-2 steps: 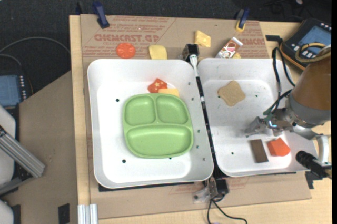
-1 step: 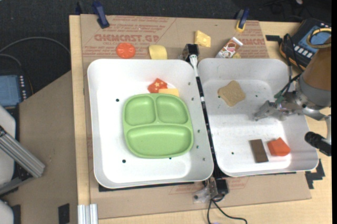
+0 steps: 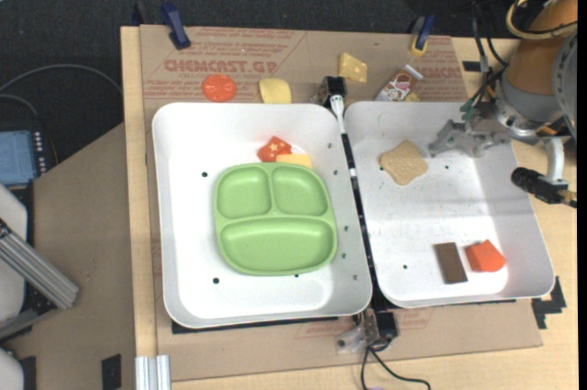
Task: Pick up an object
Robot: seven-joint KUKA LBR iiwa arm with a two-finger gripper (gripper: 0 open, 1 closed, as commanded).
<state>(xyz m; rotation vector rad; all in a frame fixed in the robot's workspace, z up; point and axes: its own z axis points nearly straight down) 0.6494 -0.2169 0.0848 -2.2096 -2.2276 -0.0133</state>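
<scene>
Objects lie apart from the tool (image 3: 447, 140); whether its fingers are parted cannot be told. Nearest, just left of it, a tan cracker (image 3: 404, 163). Farther toward the front, a brown block (image 3: 448, 262) beside an orange piece (image 3: 484, 257), all in the right bin (image 3: 514, 214).

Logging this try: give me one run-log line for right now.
claw: over right bin, upper part | nearest: cracker, not held | also there: brown block, orange block | left bin: green tray
</scene>
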